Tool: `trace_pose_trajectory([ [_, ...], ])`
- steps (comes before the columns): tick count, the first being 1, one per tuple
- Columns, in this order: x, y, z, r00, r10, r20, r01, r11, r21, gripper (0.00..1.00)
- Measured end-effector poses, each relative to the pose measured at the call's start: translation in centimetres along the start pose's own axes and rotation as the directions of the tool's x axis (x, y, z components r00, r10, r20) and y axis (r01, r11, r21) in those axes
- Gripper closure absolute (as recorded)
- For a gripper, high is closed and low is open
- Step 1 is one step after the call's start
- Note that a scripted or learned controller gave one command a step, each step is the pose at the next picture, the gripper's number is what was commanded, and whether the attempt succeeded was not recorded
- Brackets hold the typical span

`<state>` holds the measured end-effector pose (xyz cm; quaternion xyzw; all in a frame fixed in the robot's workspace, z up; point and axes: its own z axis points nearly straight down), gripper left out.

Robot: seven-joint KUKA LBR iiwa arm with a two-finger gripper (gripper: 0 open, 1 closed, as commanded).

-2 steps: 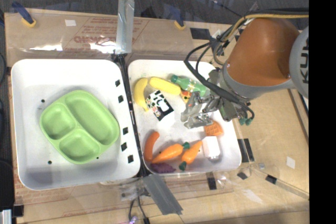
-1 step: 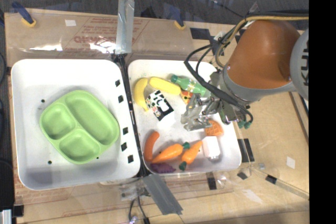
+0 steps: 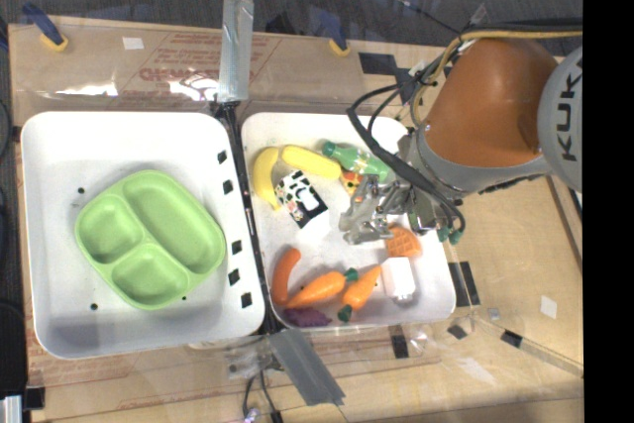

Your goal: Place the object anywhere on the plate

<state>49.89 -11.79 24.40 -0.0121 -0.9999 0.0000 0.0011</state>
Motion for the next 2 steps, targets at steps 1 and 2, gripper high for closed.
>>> trace_pose_trajectory([
  [1, 0.1, -2.0, -1.0, 1.0, -0.03, 0.004, 0.03, 1.0, 0.001, 1.0],
  [2, -0.1, -1.0, -0.3, 0.989, 0.149, 0.002, -0.149, 0.989, 0.0, 1.0],
])
